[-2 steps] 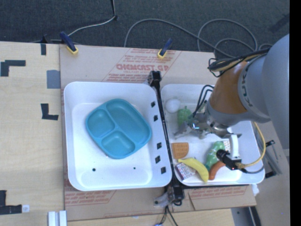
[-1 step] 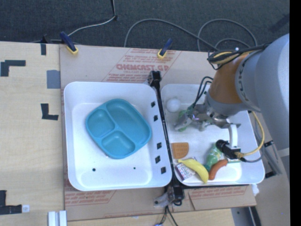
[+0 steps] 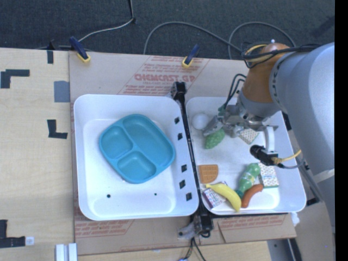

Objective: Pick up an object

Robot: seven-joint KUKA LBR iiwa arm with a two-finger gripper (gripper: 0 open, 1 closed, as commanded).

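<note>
The desk point(image 3: 32, 162) is pale wood, marked with black tape, and a sheet of brown cardboard point(image 3: 152, 75) lies on it under both bins, held at the far edge by two blue-and-yellow clamps point(image 3: 79, 49). Beyond the desk runs dark carpet with thin cables looping across it.

The grey arm point(image 3: 310, 91) comes in from the right, its orange band point(image 3: 260, 83) just above the wrist. The left bin point(image 3: 87, 200) holds a blue divided plate point(image 3: 136, 148), lying flat, its long axis slanting from the near right to the far left.

The right bin point(image 3: 291, 197) touches the left bin along a black seam. In its far part, the gripper point(image 3: 225, 125) hangs low beside a green toy vegetable point(image 3: 214, 139), which tilts up toward the gripper; whether the gripper is spread or pressed together I cannot tell. A small white ball point(image 3: 200, 120) sits just left of the gripper. Toward the near edge of the right bin lie a yellow banana point(image 3: 228, 194), pointing near-right, a red sausage point(image 3: 251, 195), a green bottle-shaped toy point(image 3: 249, 176), and an orange cracker point(image 3: 208, 173).
</note>
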